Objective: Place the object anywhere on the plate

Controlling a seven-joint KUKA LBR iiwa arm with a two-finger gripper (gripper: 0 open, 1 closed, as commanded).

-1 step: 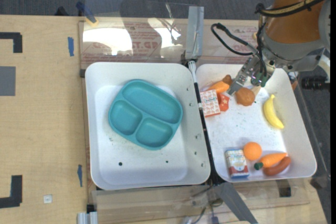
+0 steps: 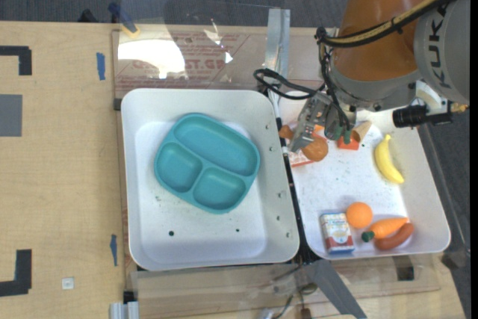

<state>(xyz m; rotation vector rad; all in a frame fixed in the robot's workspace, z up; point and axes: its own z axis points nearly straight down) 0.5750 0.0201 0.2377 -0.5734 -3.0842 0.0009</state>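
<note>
A teal plate (image 2: 207,162) with three compartments lies in the left bin (image 2: 142,235), with nothing on it. My gripper (image 2: 308,132) hangs low over the far-left corner of the right bin (image 2: 426,198), just past the divider between the bins. Right under and beside it are a round orange-brown item (image 2: 317,150), a small orange piece (image 2: 286,132) and a white scrap (image 2: 299,158). I cannot see whether any of them is held. The orange-banded wrist (image 2: 381,26) hides the bin's far edge.
The right bin also holds a yellow banana (image 2: 388,160), a small red-and-green item (image 2: 347,140), an orange (image 2: 359,214), a carrot (image 2: 392,230) and a small carton (image 2: 337,233). Black cables (image 2: 280,82) loop off the wrist over the divider.
</note>
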